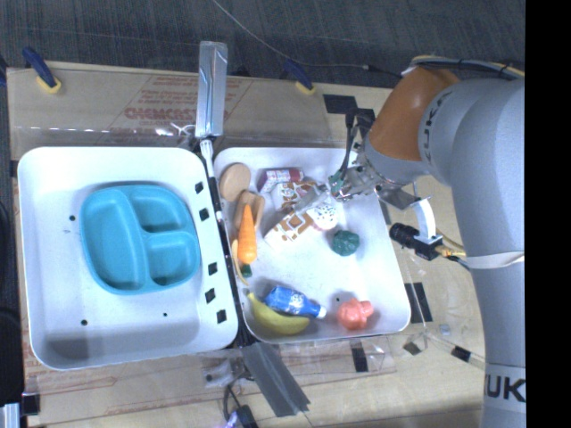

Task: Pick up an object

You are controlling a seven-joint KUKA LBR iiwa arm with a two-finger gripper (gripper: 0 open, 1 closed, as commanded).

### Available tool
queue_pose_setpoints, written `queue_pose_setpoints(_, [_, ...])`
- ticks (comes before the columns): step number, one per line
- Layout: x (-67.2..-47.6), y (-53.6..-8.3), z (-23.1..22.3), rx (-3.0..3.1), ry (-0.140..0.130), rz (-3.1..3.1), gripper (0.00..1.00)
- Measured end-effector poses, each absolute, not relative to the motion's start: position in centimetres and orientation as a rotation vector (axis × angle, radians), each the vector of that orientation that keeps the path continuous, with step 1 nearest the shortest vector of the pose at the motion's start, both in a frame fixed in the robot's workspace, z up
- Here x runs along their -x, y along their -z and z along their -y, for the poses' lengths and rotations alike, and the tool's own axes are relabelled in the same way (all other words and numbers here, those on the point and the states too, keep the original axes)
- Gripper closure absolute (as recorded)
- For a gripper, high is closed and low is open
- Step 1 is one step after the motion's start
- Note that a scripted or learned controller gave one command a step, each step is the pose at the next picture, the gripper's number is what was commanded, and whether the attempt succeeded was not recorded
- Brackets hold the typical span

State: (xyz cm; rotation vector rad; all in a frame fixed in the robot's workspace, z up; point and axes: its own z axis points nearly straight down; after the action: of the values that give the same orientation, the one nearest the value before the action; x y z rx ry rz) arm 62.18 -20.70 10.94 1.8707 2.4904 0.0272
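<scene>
The right bin (379, 230) holds several small objects: a carrot (246, 239), a banana (277, 317), a blue bottle (293, 301), a pink toy (355, 313), a dark green lump (344, 242), a white and brown waffle-like piece (294, 226), a white dotted piece (325, 214), a red and white packet (280, 179) and a tan round piece (235, 181). My gripper (343, 184) hangs low over the bin's upper right part, right beside the dotted piece. Its tips are too small and cluttered to read.
The left bin (45, 266) holds a blue divided tray (141, 235). A metal post (211, 87) rises at the far edge between the bins. The grey arm with its orange band (406, 119) fills the right side. Blue clamps (43, 69) sit on the bench's far edge.
</scene>
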Motion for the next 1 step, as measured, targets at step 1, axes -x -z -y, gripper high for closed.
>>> queue_pose_setpoints(1, [-59.33, -14.02, 16.43, -1.527, 0.0, -2.746, 0.0])
